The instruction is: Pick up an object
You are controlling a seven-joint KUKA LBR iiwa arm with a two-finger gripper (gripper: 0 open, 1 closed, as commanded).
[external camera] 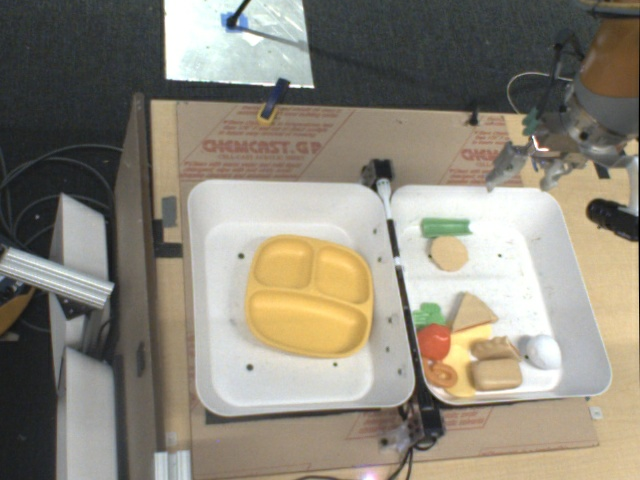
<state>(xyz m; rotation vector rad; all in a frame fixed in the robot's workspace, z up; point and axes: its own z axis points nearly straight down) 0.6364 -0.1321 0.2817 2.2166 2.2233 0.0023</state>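
The gripper [527,168] hangs above the far right corner of the right bin [575,268], just outside its far rim, with its two fingers [503,166] spread apart and nothing between them. The arm's orange band [610,63] sits above it at the right edge of the scene.

The right bin keeps its things toward the near edge and the left wall. A green block [445,227] lies near the far left, with a round tan disc [449,255] just in front of it. Nearer the front sit a tan wedge [472,311], a green and red vegetable piece [431,333], an orange ring [441,373], a brown bread-like piece [495,368] and a white ball [543,351] by the near right corner, several of them on a yellow flat piece [458,353]. The far right part of that bin's floor is bare, so there is open room under the gripper's side.

The left bin [215,298] carries a yellow divided plate [308,296] in its middle, with bare floor all around it.

Both bins rest on a brown cardboard sheet [330,138] covering the surface. Beyond it lies dark carpet [80,38] with a shiny sheet [237,28], and cables [40,183] trail at the left.
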